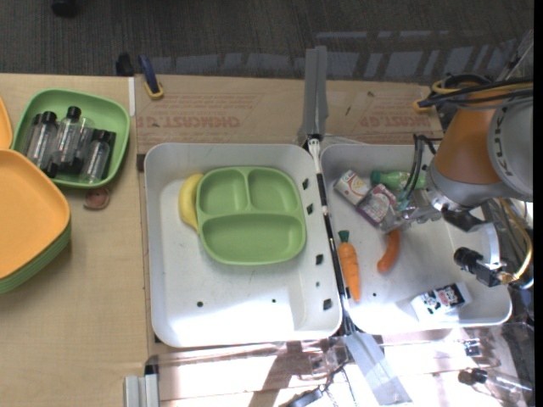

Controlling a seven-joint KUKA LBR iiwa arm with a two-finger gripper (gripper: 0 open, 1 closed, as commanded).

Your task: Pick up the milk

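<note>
My worry is that the gripper [405,216] sits low at the far end of the right bin [475,316], in the clutter of a purple-and-white packet [373,200], a green bottle [392,179] and a sausage [389,251], so closing here would likely grab the wrong item. The milk [440,300], a small black-and-white carton, lies well apart near the bin's front right corner. I cannot tell how wide the gripper stands, nor whether anything is between its tips.
</note>
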